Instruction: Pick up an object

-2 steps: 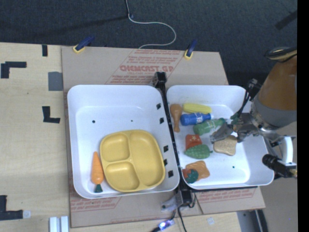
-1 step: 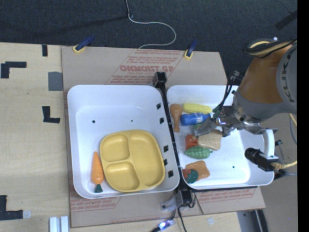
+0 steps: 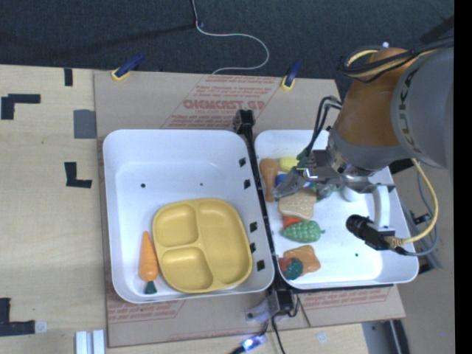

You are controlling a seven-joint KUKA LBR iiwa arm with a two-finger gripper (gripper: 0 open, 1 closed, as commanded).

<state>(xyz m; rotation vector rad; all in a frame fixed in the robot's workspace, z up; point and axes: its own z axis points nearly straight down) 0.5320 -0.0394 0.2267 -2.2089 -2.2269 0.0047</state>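
From above, the arm [image 3: 402,105] comes in from the right and bends down over the right bin [image 3: 369,260]. Its orange band sits above the wrist, and loose cables loop around it. The wrist points down and to the left, so the gripper [image 3: 306,175] hangs over the upper left part of that bin. Whether the fingers are apart or together cannot be told; metal parts and cables crowd that spot.

A cluster of toy foods lies under and beside the gripper. A tan bread slice [image 3: 297,206] lies just below it, with a brown piece at its top edge very near the gripper. No item can be seen held. An orange piece [image 3: 268,177] lies against the bin's left wall, and a yellow piece [image 3: 287,165] shows just right of its top. Below the bread is a green knobbly piece [image 3: 302,231]. Nearer the front edge lies an orange item [image 3: 298,259] with red and teal parts. A black part of the arm [image 3: 366,231] reaches over the right half of this bin.

The left bin [image 3: 129,161] holds a yellow tray [image 3: 201,243] with three compartments. A carrot [image 3: 148,260] lies just left of the tray, its green end toward the front edge. Both bins rest on cardboard [image 3: 214,98].
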